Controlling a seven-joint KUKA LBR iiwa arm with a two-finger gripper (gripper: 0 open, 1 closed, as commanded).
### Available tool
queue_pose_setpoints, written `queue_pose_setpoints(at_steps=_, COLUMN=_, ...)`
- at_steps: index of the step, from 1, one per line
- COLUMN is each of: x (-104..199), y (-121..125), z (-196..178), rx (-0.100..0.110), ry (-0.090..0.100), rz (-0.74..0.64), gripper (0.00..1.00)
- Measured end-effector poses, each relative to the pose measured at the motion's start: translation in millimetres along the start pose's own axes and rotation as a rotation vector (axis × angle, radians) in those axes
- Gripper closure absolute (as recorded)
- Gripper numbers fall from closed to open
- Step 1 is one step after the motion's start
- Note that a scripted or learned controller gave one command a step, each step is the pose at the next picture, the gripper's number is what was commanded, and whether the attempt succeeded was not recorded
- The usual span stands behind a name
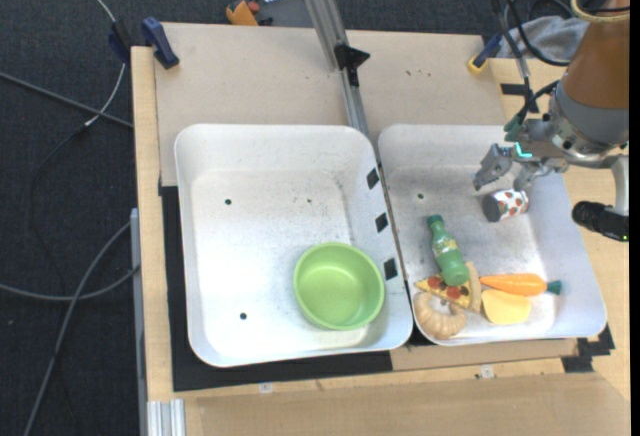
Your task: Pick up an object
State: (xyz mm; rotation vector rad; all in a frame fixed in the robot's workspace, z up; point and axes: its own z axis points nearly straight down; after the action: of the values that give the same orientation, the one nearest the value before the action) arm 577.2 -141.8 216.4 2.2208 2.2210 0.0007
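Leftward, the left bin [215, 224] holds a green bowl [338, 285].

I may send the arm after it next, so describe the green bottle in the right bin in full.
The green bottle looks like a small plastic toy: darker green neck and cap end, paler label band around its body. It lies on its side on the floor of the right bin, cap end pointing to the far wall, base towards the near corner. Its base rests against the pizza slice. The gripper hangs apart from it, near a small cup.
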Motion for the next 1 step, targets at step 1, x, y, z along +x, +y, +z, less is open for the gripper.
queue_pose_setpoints(at_steps=1, x=0.0, y=0.0, z=0.1, rx=0.0, ry=0.0, rz=0.0, gripper=0.0)
